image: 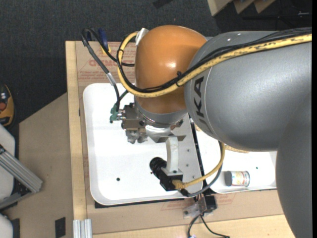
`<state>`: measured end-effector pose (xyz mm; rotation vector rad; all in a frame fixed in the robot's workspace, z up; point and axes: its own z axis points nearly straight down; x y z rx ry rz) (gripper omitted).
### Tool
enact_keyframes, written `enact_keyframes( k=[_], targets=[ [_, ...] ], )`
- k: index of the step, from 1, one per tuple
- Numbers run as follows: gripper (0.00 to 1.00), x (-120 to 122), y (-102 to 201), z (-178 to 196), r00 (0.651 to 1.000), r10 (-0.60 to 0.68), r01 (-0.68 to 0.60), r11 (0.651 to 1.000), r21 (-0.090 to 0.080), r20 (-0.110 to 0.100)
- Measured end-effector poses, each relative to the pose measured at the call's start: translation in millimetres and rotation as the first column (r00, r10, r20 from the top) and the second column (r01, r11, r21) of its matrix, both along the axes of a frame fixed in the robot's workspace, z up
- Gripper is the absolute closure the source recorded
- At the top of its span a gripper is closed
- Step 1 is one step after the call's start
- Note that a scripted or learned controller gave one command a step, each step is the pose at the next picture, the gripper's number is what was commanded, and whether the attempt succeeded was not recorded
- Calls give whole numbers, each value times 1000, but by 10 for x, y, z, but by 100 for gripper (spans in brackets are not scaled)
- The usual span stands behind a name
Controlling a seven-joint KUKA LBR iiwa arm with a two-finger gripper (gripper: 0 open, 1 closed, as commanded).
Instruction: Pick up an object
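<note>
We judge this to be the reaching step. The arm stretches in from the right and hangs its claw low over the left bin, with nothing seen in its grasp. The wrist and its orange band cover most of the claw from above, so we cannot tell whether it is released or clenched.

The one thing we can make out to pick is a small bottle, pale with a coloured label. It lies on its side in the right bin, near that bin's front wall. It sits well apart from the claw, toward the right of the view and nearer the front edge of the bench. Where the floor of the left bin shows around the claw, we see plain white and a tiny dark speck (too small to identify).

To our mind, the next move calls for lifting clear of the left bin, crossing to the right bin, and lining up across the bottle's narrow width before descending. Being round and on its side, it may roll away if nudged off-centre.
</note>
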<state>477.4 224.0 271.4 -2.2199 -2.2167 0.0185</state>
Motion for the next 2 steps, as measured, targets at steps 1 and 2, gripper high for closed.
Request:
enact_keyframes(
  k=[1, 2],
  targets=[
    [100, 27, 5, 1916, 1000, 4, -4, 1000, 14, 30],
    [100, 6, -14, 698, 1000, 0, 0, 1000, 1, 2]
  ],
)
